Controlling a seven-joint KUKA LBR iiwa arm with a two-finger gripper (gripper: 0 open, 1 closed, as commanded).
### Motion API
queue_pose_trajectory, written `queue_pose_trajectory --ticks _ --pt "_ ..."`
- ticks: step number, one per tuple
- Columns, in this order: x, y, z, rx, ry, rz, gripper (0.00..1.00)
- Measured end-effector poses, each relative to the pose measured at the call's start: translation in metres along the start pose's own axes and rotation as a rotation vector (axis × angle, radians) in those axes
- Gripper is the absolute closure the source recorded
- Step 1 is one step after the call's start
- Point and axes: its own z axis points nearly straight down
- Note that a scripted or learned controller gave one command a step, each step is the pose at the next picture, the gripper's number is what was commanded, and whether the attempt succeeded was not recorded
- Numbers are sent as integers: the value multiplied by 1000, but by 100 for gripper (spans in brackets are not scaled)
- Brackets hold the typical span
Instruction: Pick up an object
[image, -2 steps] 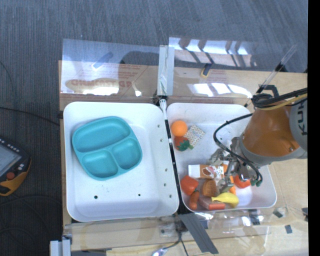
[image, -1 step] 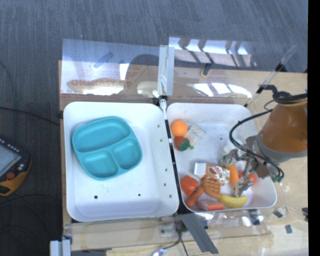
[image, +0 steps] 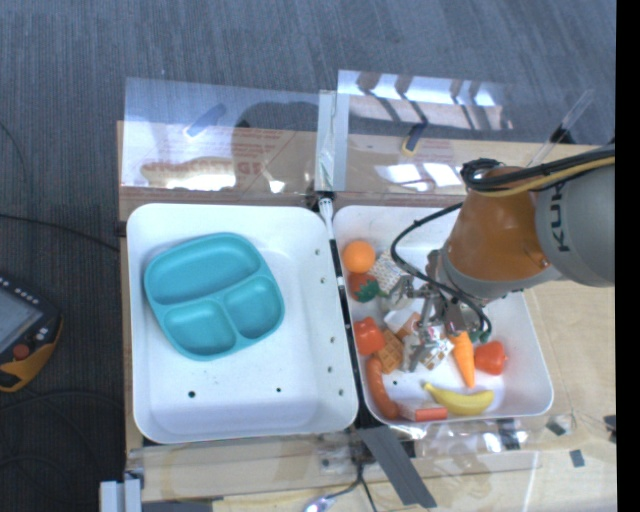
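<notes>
Grey carpet all round, bench (image: 200, 140) in the middle. Gripper (image: 428, 330) (finger state: cannot tell) sits low in the right bin (image: 535, 395) among toy food, carrot (image: 464, 358) just beside; left bin (image: 300, 400) holds a teal plate (image: 212, 293).

My arm (image: 575, 225) is a thick, rounded grey casing bearing part of a dark maker's mark in large letters. Above my wrist sits a broad, glossy orange band (image: 492, 238), domed and smooth. Black cables (image: 520, 175) run along the top of the casing, one of them yellow-striped, and a thin black loop curls down past the orange section. My gripper (image: 432, 322) is a cluster of dark and silvery metal parts.
</notes>
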Motion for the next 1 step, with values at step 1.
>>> queue_pose_trajectory --ticks 1 --pt "37 5 -1 2 -2 60 0"
